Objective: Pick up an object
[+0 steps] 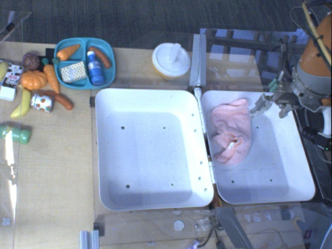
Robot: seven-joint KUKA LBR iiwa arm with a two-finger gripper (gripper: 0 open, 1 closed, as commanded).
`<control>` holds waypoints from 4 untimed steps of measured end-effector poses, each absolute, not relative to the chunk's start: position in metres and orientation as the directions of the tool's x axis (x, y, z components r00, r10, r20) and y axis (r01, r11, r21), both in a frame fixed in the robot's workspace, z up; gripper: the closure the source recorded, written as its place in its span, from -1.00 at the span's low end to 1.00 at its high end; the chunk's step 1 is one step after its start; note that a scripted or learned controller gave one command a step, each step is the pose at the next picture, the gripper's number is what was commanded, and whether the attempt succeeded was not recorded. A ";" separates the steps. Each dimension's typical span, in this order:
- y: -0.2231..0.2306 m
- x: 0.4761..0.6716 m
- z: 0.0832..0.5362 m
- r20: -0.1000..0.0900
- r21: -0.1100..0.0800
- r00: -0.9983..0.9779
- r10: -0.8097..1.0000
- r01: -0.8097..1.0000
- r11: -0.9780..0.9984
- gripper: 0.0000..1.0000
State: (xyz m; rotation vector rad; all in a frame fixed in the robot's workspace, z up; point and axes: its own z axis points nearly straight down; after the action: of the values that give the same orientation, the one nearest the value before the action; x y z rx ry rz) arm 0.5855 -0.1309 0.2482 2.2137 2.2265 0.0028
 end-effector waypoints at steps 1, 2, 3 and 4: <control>-0.127 0.564 0.096 -0.001 0.009 -0.037 0.999 0.999 0.037 -1.00; -0.088 0.563 0.092 -0.006 0.018 -0.172 0.985 0.985 0.172 -1.00; -0.095 0.614 0.091 -0.004 0.015 -0.159 0.987 0.987 0.159 -1.00; -0.112 0.659 0.088 0.001 0.001 -0.265 0.964 0.964 0.265 -1.00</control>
State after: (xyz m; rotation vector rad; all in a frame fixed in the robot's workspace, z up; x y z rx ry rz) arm 0.6589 -0.1119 0.0884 1.9052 2.4986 0.0022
